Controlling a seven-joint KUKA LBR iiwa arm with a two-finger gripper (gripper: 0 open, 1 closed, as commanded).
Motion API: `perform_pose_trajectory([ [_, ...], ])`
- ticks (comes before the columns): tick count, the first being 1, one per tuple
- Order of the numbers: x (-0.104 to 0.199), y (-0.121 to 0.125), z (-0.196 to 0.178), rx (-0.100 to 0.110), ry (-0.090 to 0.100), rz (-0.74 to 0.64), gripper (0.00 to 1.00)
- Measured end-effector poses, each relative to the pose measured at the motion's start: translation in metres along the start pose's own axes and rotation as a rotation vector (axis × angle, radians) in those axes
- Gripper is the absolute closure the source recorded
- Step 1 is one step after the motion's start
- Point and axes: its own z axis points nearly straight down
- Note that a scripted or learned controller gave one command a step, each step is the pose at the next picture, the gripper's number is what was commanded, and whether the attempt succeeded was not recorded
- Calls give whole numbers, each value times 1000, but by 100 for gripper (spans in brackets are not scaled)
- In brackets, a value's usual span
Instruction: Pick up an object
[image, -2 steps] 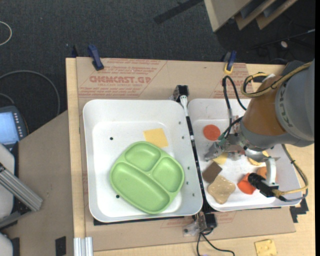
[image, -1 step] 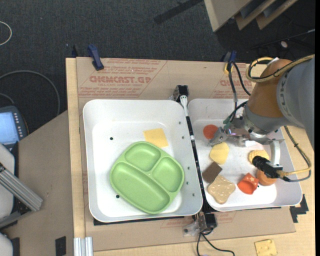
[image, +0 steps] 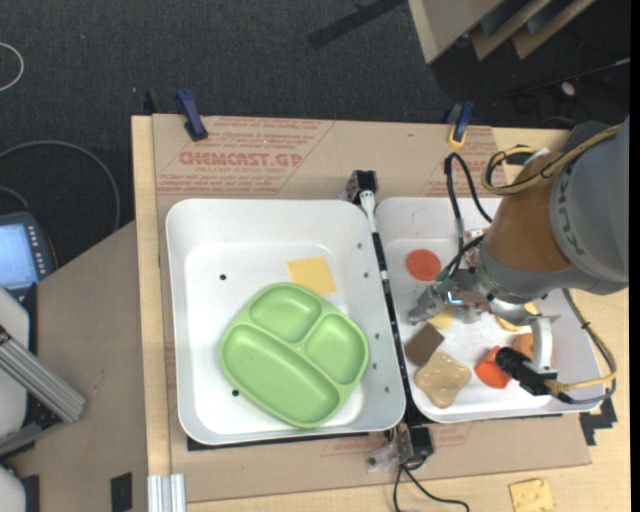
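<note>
The right bin (image: 480, 409) holds several small food items. A red disc (image: 423, 264) lies at its back left. A brown block (image: 424, 344) and a tan lumpy piece (image: 442, 378) lie at its front left, and an orange piece (image: 489, 369) sits further right. My gripper (image: 447, 300) hangs low over the bin's left half, between the red disc and the brown block. A small yellow bit (image: 441, 320) lies just under it. The wrist and cables hide whatever is directly beneath it.
The left bin (image: 200, 240) holds a green divided plate (image: 293, 352) and a yellow cheese slice (image: 311, 274). A black divider rail (image: 380, 265) runs between the bins. The grey arm (image: 580, 220) covers the right bin's back right part.
</note>
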Motion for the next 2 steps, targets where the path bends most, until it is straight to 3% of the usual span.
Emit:
perform_pose_trajectory([
  [1,-6,-11,0,-2,-1,-1,0],
  [2,-3,17,0,-9,-4,-2,0],
])
